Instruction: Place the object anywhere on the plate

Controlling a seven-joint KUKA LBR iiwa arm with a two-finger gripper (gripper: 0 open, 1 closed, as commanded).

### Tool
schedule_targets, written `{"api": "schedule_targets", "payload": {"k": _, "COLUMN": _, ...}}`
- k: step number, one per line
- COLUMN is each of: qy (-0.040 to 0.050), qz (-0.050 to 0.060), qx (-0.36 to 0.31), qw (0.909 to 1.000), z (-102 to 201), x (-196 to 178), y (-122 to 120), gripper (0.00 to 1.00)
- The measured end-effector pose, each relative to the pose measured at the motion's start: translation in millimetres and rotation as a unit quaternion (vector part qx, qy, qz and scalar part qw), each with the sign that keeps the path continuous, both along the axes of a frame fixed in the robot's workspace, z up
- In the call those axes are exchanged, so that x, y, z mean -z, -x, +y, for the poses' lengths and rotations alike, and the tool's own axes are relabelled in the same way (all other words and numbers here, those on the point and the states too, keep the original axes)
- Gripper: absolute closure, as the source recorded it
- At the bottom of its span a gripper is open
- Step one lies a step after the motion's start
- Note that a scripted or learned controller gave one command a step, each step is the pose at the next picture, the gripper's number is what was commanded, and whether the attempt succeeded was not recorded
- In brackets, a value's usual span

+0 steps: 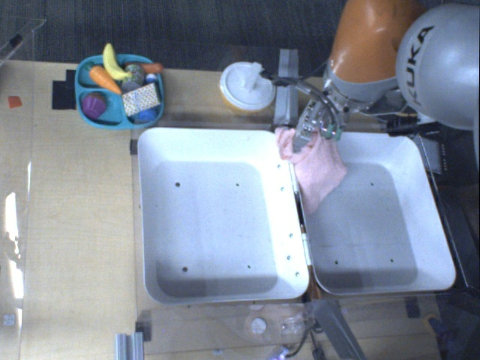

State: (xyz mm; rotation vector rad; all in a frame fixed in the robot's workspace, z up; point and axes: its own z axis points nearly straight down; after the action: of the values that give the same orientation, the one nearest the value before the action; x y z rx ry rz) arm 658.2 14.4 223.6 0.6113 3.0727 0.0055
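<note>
While my tool (306, 132) pinches the pink cloth (315, 172) by one corner, it drapes over the bin divider. I judge that lift clears it for the yellow-rimmed plate (246, 87).

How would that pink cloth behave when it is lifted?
Probably floppy: the pink cloth hangs in folds below the gripper and drapes to a point. It likely weighs little, since it looks thin. It may snag or drag on the bin rim it crosses.
</note>
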Motion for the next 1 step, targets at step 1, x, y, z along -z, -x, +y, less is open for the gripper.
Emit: {"api": "schedule_targets", "payload": {"k": 1, "qy": 0.0010, "qz": -0.002, "qx": -0.197, "qw": 0.9804, "z": 61.2, "x": 1.4, "y": 5.7, "gripper": 1.00}}
